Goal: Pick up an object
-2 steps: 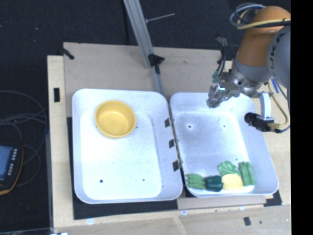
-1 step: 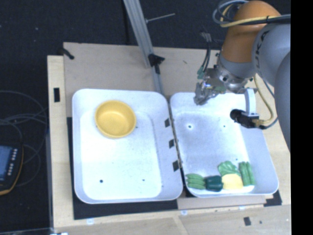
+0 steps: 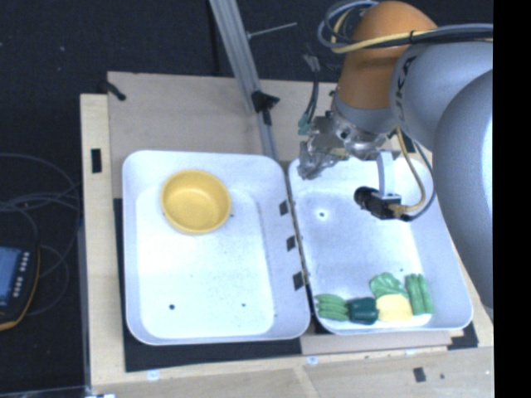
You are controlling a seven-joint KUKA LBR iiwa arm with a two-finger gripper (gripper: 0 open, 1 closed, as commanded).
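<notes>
The left bin (image 3: 199, 305) is holding a yellow bowl (image 3: 196, 201), sitting upright toward its far-left corner. The right bin (image 3: 365, 247) is carrying a cluster at its near edge: green pieces (image 3: 332, 306), a dark green block (image 3: 362, 309), a yellow piece (image 3: 394, 307). The gripper (image 3: 311, 166) is hovering over that bin's far-left corner, well apart from the cluster; its grip state I cannot tell.

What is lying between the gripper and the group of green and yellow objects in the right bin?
In the camera view, bare white bin floor separates the gripper from the green and yellow objects.

Wooden bench (image 3: 182, 114) with two white bins (image 3: 149, 305) (image 3: 431, 247) side by side.
</notes>
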